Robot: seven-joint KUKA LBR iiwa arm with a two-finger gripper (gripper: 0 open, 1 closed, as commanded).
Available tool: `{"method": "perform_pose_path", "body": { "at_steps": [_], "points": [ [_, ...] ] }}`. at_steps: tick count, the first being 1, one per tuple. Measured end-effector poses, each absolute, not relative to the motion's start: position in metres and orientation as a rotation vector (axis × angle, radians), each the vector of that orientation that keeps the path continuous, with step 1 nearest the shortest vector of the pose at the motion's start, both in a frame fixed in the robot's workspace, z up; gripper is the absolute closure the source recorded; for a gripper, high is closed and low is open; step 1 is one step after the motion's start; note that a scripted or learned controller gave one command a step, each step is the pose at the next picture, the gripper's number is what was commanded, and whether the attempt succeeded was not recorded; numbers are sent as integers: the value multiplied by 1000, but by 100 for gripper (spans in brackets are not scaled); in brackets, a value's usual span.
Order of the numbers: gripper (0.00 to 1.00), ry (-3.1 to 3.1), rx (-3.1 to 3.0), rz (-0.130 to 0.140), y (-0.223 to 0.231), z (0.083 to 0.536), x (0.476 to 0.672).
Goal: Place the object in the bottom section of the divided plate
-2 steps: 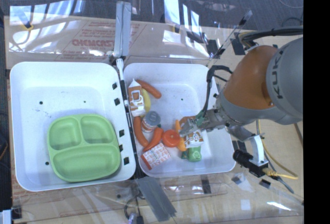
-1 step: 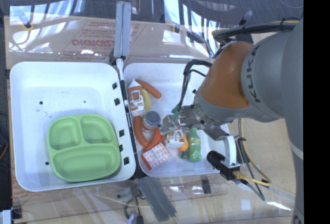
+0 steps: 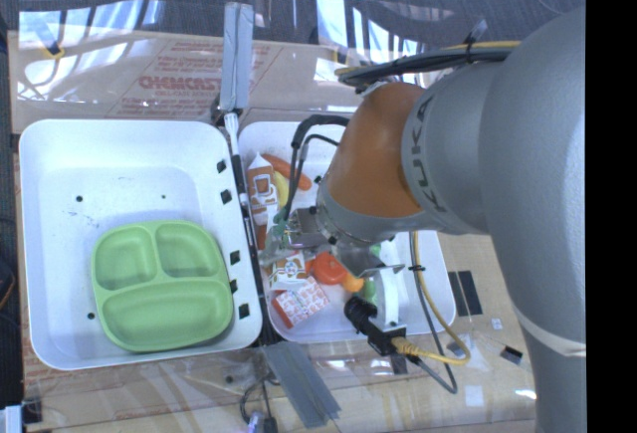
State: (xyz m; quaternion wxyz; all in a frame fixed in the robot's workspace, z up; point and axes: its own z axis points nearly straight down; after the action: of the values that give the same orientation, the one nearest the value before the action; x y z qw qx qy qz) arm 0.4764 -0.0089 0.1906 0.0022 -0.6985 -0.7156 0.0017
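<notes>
one green divided plate in left bin; hand over right bin's clutter, grip unclear.

Two white bins – one green divided plate – one arm.

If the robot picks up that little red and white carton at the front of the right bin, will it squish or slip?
The red and white carton looks like a small printed box, so it is probably light. It might dent if squeezed hard. Its flat sides should grip well and it shouldn't roll. It lies against other items in the right bin, so a push may nudge those too.
</notes>
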Motion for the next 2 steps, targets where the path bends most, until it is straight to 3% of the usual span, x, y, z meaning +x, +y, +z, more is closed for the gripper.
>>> {"method": "perform_pose_path", "body": {
  "at_steps": [2],
  "points": [
    [100,-2735,-1541,5,146,180,475]
  ]
}}
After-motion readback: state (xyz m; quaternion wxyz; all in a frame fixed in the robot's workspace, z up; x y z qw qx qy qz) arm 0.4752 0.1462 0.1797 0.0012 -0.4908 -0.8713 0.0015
